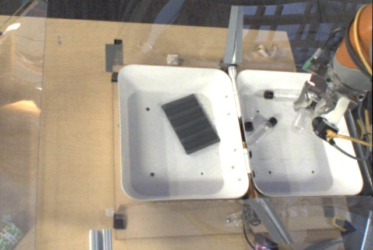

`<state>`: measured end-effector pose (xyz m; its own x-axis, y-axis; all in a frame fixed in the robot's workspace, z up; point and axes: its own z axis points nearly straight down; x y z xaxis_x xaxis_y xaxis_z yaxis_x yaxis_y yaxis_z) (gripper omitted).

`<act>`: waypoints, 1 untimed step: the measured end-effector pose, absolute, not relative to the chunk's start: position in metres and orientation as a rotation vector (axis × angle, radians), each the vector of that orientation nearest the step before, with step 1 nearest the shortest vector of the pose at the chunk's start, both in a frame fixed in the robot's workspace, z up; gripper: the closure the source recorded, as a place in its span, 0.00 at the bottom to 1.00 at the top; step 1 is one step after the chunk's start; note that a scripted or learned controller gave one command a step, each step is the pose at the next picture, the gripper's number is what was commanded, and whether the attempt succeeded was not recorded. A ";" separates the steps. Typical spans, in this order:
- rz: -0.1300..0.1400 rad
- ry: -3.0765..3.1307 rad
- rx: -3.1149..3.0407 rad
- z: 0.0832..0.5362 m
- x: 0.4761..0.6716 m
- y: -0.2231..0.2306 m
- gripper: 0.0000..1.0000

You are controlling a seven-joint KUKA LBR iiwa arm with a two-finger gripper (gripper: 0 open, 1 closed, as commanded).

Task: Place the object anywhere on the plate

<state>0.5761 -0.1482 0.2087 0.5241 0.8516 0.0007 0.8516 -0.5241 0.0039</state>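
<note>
A dark grey ribbed plate (190,123) is seen lying flat and askew in the left bin (134,126). In the right bin (303,179), two clear tubes with black caps are found: one (261,129) near the dividing wall, another (280,93) by the far rim. The gripper (310,104) is poised over the right bin's far right part, its grasp hard to judge; nothing is seen held.
</note>
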 end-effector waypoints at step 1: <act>0.002 1.233 2.887 0.229 0.623 -0.170 1.00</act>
